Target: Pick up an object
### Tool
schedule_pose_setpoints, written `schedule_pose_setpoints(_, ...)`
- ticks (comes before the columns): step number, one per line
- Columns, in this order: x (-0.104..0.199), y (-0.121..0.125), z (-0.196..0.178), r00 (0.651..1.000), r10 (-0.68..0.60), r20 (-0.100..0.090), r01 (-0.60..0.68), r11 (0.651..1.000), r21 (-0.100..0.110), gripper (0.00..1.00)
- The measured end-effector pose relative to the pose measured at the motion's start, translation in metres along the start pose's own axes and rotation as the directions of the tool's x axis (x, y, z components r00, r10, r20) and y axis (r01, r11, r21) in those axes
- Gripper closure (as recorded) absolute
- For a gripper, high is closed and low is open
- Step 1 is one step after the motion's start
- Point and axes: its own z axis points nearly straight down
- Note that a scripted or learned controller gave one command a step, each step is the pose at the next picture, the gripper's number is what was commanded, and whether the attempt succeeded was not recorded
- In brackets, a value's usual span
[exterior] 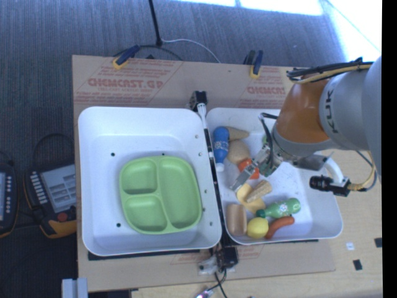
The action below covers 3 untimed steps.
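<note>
A pile of toy food is gathered in the right bin point(322, 225): a blue bottle point(221, 143) near its far left corner, a yellow lemon point(257, 228), a red chili point(280, 224) and a green bottle point(280, 208) toward its near edge. The gripper point(253, 169) is lowered over a small orange piece point(245, 165) mid-bin; whether the fingers are apart or together cannot be told. A green divided plate point(160, 194) is seen in the left bin point(99, 135) on the tabletop point(93, 79).

The far right corner of the right bin point(322, 228) is covered by the arm point(329, 113), which is cut off by the right edge. The fingers' state cannot be made out.
</note>
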Motion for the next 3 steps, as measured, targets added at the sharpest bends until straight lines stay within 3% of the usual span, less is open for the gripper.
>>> schedule_pose_setpoints(1, 0.031, -0.031, -0.001, 0.977, 0.215, 0.003, -0.215, 0.977, -0.010, 0.00)
schedule_pose_setpoints(2, 0.031, -0.032, -0.001, 0.976, 0.216, 0.003, -0.216, 0.976, -0.010, 0.00)
schedule_pose_setpoints(3, -0.011, 0.019, 0.001, 0.934, 0.358, -0.003, -0.358, 0.934, 0.000, 0.00)
